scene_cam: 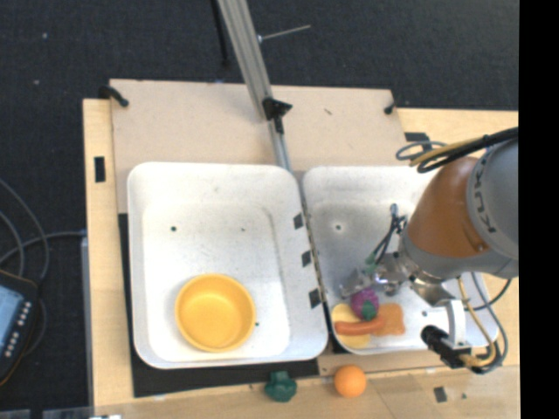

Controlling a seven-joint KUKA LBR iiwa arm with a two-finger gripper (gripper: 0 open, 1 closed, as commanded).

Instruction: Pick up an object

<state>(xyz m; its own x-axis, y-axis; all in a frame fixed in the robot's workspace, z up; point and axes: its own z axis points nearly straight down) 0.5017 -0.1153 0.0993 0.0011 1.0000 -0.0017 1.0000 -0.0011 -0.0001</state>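
My gripper [365,283] reaches down into the right bin [349,208] near its front left corner. Directly under it lies a small purple and green object [365,305]; whether they touch is not visible. Just in front of that sit an orange-red carrot-shaped piece [352,327] and an orange block [389,319], both resting on a pale yellow dish [353,342]. The grey and orange arm [454,216] covers the right half of this bin.
A yellow bowl [215,312] stands in the left bin [210,199] at its front. Outside the bins, on the bench's front edge, lie an orange ball [349,381] and a green object [280,387]. A metal pole [249,55] slants up behind the bins.
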